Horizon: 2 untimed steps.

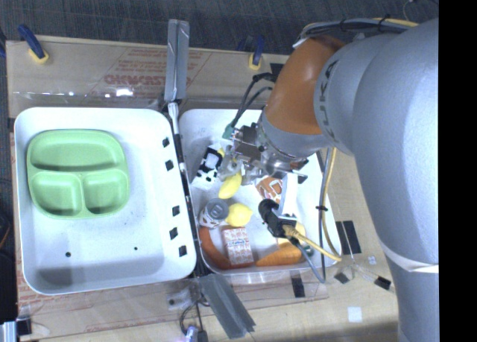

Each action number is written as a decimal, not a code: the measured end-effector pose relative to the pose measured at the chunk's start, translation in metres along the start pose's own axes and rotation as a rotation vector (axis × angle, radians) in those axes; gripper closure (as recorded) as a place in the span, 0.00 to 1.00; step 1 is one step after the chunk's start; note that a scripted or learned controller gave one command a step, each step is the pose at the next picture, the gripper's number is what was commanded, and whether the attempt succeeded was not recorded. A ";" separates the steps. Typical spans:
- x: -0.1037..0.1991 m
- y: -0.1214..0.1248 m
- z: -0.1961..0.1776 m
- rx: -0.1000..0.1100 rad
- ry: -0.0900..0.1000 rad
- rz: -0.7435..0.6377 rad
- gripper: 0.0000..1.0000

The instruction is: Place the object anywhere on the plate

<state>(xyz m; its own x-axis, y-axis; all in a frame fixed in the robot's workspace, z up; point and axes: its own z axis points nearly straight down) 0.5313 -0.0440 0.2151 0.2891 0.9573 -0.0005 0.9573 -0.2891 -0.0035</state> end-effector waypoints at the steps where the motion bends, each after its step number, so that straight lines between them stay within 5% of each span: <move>1: 0.080 0.017 0.026 -0.001 -0.001 -0.104 1.00; 2: 0.149 0.014 -0.031 -0.004 0.000 -0.412 1.00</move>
<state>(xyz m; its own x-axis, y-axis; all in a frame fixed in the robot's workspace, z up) 0.5879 0.0943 0.2464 -0.1182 0.9930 -0.0002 0.9930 0.1182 0.0000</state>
